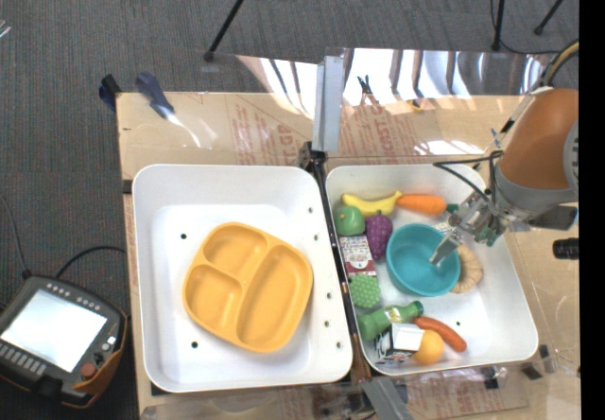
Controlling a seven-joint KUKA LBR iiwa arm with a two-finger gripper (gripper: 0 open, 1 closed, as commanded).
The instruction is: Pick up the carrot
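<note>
Carrot [422,204] lies just above the bowl [423,260], long axis running left-right w/ the bin's far wall. Pincer [446,252] hovers over the bowl's right rim, below-right of carrot; grip state unclear.

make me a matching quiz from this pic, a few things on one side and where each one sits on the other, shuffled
Things:
1. yellow tray
2. carrot
3. teal bowl
4. banana

Places:
A. middle of the right bin, under the gripper
B. far edge of the right bin, just left of the carrot
C. alone in the left bin
D. far side of the right bin, right of the banana

Pairs: 1-C, 2-D, 3-A, 4-B
</note>
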